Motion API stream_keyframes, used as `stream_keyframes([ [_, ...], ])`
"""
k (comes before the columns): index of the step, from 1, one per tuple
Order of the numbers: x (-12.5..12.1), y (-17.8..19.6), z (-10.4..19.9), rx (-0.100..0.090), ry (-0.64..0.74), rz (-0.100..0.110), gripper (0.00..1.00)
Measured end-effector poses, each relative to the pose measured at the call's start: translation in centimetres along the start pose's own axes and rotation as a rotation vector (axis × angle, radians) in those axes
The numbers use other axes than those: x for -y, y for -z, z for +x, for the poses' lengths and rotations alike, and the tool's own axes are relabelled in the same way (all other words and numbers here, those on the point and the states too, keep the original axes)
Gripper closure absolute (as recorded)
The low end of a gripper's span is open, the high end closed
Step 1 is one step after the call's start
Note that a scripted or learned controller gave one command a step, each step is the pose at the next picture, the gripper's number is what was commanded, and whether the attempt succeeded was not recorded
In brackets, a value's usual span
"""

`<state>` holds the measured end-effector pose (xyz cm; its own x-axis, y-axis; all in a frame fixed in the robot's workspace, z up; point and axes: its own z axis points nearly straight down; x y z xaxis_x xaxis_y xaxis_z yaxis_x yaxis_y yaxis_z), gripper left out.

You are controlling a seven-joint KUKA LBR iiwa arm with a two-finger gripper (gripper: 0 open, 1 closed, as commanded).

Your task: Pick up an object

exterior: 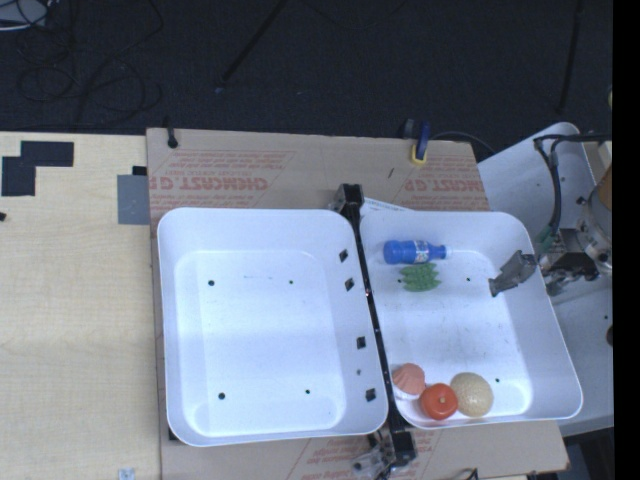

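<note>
The right bin (530,368) holds a blue bottle (413,252) lying on its side near the far wall, with a small green object (421,278) just in front of it. In the near corner sit a pink shell-like piece (407,378), a red round object (438,401) and a beige ball (472,393), close together. My gripper (538,270) hangs over the right bin's right rim, well to the right of the bottle. It is open, with nothing between its fingers.
The left bin (170,318) stands beside the right one, with a black divider (365,298) between them. Both rest on a cardboard sheet (260,173). Cables and the arm's wrist (590,238) lie at the right edge.
</note>
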<state>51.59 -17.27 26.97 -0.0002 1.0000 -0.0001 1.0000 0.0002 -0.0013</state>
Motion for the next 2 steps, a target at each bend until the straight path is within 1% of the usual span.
stream_keyframes([
  [1, 3.7, 15.1, -0.5, 0.005, 0.001, -0.016, 0.0],
  [2, 4.0, 15.3, -4.3, 0.002, -0.003, -0.001, 0.0],
])
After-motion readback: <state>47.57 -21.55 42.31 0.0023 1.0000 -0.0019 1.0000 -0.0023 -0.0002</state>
